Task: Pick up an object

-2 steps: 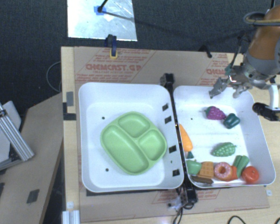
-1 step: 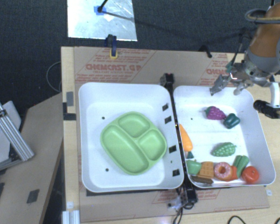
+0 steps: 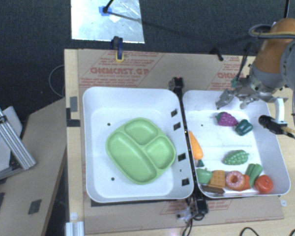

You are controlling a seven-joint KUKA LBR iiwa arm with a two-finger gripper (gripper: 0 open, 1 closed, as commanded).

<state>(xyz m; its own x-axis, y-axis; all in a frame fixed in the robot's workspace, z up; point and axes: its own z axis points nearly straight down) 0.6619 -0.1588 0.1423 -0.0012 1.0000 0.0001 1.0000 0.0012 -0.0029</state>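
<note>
Two jaws of the gripper (image 3: pixel 234 100) stand spread and hold nothing, poised above the right bin (image 3: pixel 270 146) so the purple grapes (image 3: pixel 226 119) lie just below them.

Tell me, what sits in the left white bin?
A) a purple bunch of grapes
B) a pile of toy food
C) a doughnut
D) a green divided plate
D: the green divided plate lies alone in the left bin, while the toy food sits in the right bin.
</note>
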